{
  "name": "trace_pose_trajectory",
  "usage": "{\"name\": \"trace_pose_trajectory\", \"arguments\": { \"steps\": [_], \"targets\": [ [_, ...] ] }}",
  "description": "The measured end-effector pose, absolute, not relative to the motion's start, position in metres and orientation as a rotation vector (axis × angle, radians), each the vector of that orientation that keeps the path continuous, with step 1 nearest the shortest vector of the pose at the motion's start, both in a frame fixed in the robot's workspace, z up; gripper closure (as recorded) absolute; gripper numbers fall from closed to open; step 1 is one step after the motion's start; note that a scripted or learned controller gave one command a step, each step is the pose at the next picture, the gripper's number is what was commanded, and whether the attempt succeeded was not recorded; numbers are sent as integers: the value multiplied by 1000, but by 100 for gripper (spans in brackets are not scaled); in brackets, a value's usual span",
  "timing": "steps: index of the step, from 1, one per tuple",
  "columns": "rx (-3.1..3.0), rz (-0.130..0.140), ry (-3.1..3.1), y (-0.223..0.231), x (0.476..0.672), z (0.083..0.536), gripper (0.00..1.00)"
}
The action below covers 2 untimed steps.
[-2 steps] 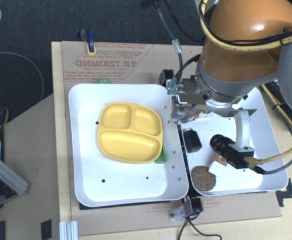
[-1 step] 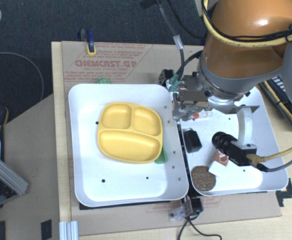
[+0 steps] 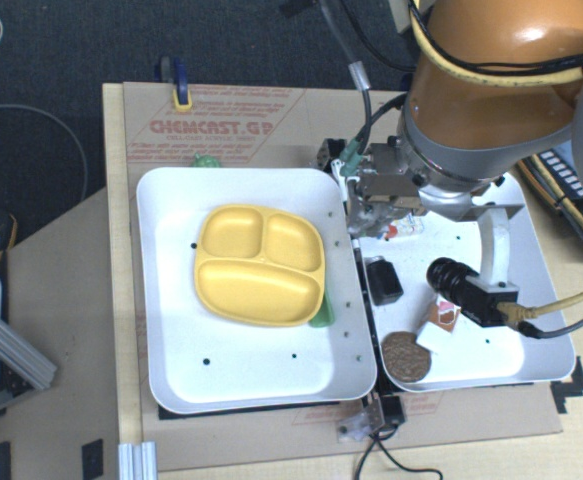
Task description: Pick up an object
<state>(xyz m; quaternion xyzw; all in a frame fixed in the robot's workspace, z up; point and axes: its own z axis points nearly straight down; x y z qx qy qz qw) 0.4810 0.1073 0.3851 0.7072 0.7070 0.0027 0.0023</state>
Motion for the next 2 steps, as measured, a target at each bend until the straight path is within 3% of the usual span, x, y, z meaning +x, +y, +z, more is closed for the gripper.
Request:
{"name": "trace_pose_trajectory", "arguments": {
  "steps": [2],
  "targets": [
    [2215, 13, 2218, 108, 482, 405, 100]
  ]
}}
